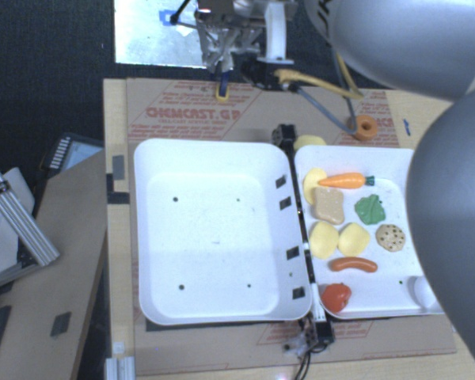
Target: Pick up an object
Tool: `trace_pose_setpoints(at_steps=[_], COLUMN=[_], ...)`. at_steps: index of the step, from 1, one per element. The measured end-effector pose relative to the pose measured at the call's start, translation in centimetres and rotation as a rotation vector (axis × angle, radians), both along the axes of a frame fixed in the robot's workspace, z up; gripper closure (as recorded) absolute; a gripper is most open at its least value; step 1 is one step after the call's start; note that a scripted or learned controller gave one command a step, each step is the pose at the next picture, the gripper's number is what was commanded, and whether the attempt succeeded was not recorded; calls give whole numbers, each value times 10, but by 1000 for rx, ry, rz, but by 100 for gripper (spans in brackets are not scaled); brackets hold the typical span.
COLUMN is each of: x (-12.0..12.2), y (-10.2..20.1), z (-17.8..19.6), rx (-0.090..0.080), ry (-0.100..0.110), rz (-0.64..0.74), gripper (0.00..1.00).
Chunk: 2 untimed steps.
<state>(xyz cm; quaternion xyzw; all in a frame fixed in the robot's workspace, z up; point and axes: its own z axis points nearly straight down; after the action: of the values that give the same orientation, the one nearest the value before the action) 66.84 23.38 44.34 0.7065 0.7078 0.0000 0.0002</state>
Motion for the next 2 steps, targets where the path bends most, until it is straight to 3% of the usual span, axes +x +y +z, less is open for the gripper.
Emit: trace_pose_setpoints(at_steps=[2], x=[0], y=[0], z=[-3], rx=[0], ry=[-2], rz=[2], gripper=[100])
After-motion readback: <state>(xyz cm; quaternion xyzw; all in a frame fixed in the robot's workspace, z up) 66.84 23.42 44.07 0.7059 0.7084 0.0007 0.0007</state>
